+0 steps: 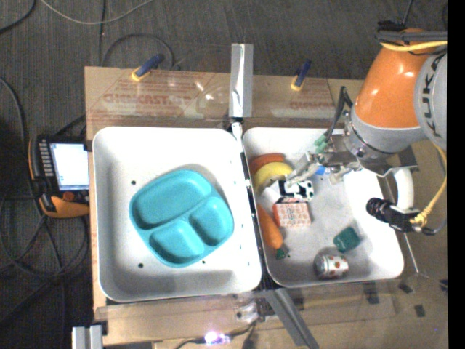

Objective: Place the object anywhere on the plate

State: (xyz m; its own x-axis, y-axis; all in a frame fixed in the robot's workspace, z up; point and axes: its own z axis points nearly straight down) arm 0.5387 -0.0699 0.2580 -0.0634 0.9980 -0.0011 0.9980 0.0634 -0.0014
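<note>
Landmark: blue plate (183,217), three compartments, tilted, lying in the left bin (109,151). Nothing rests on it.

Right bin (392,267), just beside the plate's bin, holds all loose items:
- Banana (270,171) — yellow, at the far corner of the cluster nearest the plate, with an orange-red rounded thing (267,158) touching behind it.
- Small black-and-white block (298,189), just beyond the banana from the plate.
- Printed box (292,214), reddish, beside the block.
- Carrot (270,231), along the bin wall closest to the plate.
- Teal block (347,239) and a small can (331,265), farthest from the plate.

Gripper (305,169): lowered over the banana and the black-and-white block, well apart from the plate. Whether its fingers are spread or closed, I cannot tell, and nothing is seen between them.

Task's thing: not singled out; by the gripper's position, probably the banana or the block, both in the right bin.

Handling, judged: the banana looks like a light, stiff toy with a smooth, curved skin — likely to slip or roll; grip across its thick middle. The block is small and light; take it by opposite flat faces. Close neighbours may get nudged.
</note>
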